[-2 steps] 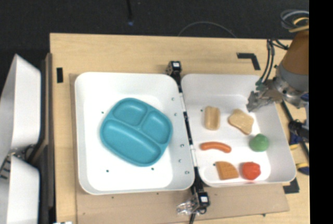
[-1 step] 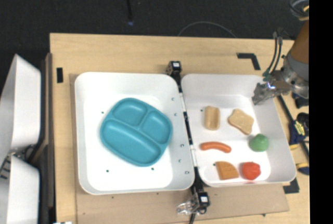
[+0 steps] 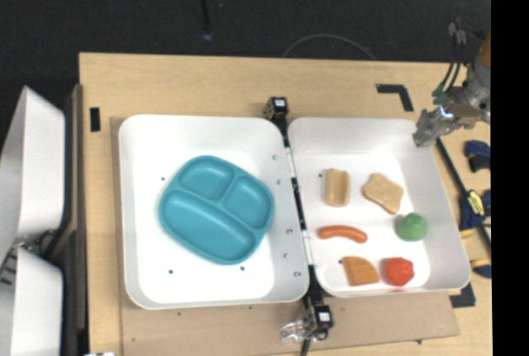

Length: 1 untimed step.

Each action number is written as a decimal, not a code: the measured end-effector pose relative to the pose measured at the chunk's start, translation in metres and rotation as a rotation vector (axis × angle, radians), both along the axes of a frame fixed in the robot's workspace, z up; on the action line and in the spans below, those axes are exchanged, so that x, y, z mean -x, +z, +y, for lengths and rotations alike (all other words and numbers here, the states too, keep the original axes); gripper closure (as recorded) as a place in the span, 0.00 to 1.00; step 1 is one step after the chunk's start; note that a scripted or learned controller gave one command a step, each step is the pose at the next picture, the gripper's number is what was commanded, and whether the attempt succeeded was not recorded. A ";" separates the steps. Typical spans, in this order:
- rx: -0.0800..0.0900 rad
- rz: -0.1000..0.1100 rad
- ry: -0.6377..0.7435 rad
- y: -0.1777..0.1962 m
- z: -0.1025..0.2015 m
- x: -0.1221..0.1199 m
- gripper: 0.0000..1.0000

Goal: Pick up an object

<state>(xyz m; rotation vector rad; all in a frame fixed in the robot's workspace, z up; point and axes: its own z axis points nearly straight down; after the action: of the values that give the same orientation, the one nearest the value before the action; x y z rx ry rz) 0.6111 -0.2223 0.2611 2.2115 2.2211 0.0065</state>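
Camera view shows my gripper (image 3: 433, 128) at the right edge of the frame, over the upper right corner of the right white bin (image 3: 364, 135), with nothing between my fingers; whether they are spread or closed I cannot tell. Nothing is picked yet, so the whole grasp remains. Candidates lie below me in that bin: a tan bread roll (image 3: 335, 187), a toast-coloured slice (image 3: 384, 192), an orange-red sausage (image 3: 342, 234), a green ball (image 3: 411, 226), a red tomato-like piece (image 3: 399, 271) and an orange wedge (image 3: 359, 270). A teal divided plate (image 3: 216, 208) sits in the left bin. My arm is mostly cut off.
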 end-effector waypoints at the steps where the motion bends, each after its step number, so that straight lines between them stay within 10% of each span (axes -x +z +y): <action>1: -0.001 0.007 0.001 -0.009 0.052 0.001 1.00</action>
<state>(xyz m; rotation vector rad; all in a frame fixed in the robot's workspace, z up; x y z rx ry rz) 0.6101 -0.1705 0.2516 2.2148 2.2259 -0.0004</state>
